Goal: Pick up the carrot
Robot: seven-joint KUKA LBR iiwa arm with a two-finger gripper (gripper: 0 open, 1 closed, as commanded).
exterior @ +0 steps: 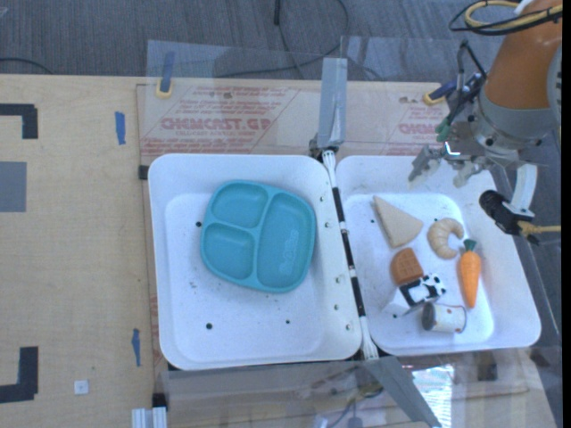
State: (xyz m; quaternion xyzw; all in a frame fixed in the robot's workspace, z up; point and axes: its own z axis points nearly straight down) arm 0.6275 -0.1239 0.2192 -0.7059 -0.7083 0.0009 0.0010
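The gripper (443, 166) hovers open and empty at the right bin's (526, 328) far edge; next, descend nearer onto the carrot (469, 277).

Left bin (169, 266) carries a teal divided plate (259, 235), sitting tilted near the middle. Over in the right bin (513, 328), a pale wedge (396, 220) lies up top, a croissant (445, 236) just right of it, a brown waffle-like piece (406, 265) below, touching a black-and-white toy (423, 289), and a small white cylinder (445, 318) on its side nearest the front rim
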